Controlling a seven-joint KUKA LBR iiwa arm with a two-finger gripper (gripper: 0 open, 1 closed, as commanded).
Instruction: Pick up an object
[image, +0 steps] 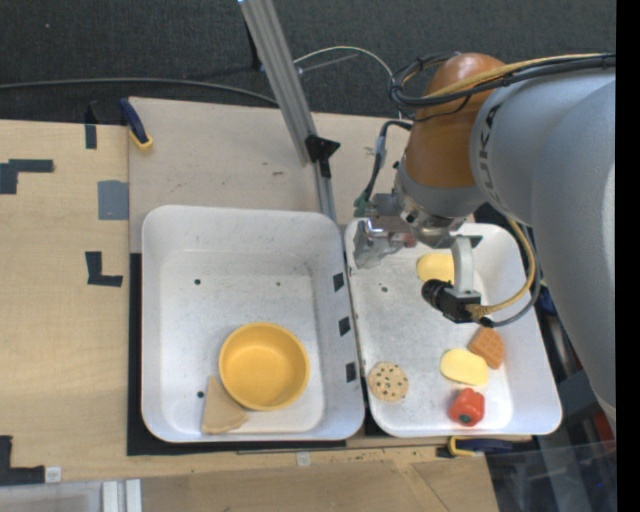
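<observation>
Nearest the camera, along the front edge of the right bin, lie a red tomato-like piece and a round cookie, well apart from each other. Just behind the red piece sits a pale yellow lump, touching or nearly touching an orange wedge at its right. Across the divider, the left bin holds a yellow bowl with a tan wedge tucked against its front left side.

Farther back in the right bin, a second yellow piece lies beside the arm's black cable fitting. The tool hangs over the rear left corner of that bin, close to the wall between the bins; whether it is spread or closed I cannot tell, and nothing shows in it. No object has been lifted yet, and the candidates all rest on the bin floors.

The likely trouble, as I judge it: the tool sits over bare floor, near the wall, with the closest item off to its right, partly hidden under the wrist. A straight descent from here would close on nothing, or strike the bin rim. The rounded yellow pieces may also roll or squirt out of a pinch that lands off centre
</observation>
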